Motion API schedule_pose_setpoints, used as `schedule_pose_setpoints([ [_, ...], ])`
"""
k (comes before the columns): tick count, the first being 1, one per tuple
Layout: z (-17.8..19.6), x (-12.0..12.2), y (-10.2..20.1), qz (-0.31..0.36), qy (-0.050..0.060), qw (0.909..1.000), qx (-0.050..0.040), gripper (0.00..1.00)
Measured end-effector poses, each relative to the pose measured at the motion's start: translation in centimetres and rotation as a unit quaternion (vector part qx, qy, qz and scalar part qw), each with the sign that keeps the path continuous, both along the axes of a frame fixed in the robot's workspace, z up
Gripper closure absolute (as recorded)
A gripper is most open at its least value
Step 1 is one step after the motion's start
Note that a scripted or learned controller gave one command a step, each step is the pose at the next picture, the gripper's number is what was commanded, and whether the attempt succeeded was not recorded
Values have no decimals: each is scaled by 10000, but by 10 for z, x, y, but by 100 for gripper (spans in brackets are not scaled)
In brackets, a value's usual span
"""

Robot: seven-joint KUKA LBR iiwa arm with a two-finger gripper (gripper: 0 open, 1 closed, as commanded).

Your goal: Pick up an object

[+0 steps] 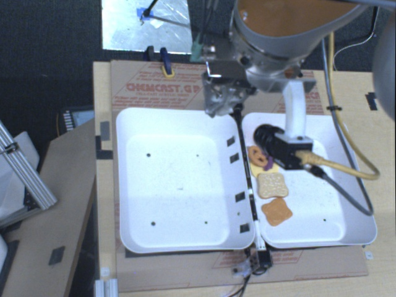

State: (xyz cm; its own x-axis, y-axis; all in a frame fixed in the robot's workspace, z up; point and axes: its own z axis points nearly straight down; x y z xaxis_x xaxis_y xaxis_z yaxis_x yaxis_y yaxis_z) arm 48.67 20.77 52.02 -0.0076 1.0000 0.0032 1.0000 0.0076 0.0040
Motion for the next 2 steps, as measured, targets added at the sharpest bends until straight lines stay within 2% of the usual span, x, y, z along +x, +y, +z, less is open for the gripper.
schedule_pose_setpoints([
  [1, -14, 0, 27, -8, 18, 10000, -14, 100],
  [2, -14, 0, 27, -14, 15, 10000, -11, 0],
])
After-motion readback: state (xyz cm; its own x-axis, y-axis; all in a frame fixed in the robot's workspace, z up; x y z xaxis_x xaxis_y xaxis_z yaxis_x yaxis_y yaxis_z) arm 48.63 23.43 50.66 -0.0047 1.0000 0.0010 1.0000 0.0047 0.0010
